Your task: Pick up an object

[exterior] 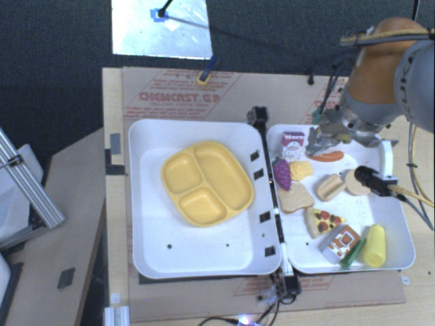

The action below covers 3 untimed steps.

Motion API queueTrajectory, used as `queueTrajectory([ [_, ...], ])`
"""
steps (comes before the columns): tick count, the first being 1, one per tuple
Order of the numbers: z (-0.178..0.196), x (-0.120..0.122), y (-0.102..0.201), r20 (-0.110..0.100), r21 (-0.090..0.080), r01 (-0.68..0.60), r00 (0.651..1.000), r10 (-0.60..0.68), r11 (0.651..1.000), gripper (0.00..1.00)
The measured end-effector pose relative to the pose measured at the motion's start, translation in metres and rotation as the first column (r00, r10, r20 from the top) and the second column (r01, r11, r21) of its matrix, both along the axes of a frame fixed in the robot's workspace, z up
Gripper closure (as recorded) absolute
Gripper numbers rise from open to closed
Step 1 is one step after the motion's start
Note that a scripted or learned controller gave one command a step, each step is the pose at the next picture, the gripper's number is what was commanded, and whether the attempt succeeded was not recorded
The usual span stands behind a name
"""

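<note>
My gripper [319,145] hangs low over the back of the right bin [401,231], reaching in from the right. Its tip is just left of a thin orange-red toy sausage [331,157] and right of a small white and red milk carton [293,143]. I cannot tell whether it touches either one. Close in front lie a purple grape bunch [281,174] and a yellow piece [302,170]. Farther forward are a bun [329,187], a bread slice [296,199] and a pizza slice [325,219].
The left bin [149,250] holds a yellow divided plate [206,182]. A printed box [339,240], a green stick [353,250] and a yellow corn cob [374,244] lie at the right bin's front. A black cable fitting [370,180] hangs over that bin's right side.
</note>
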<state>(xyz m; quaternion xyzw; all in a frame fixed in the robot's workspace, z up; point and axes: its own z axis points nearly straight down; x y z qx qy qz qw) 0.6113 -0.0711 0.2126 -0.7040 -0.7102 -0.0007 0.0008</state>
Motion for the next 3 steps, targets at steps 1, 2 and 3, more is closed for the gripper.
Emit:
queueTrajectory([
  [1, 0.016, -0.013, 0.054, 0.001, 0.001, -0.001, 1.0, 0.001, 1.0, 1.0],
  [2, 0.009, -0.037, 0.095, -0.002, 0.0, 0.001, 1.0, -0.001, 1.0, 1.0],
  [3, 0.007, -0.029, 0.119, 0.002, -0.001, 0.001, 1.0, -0.001, 1.0, 1.0],
])
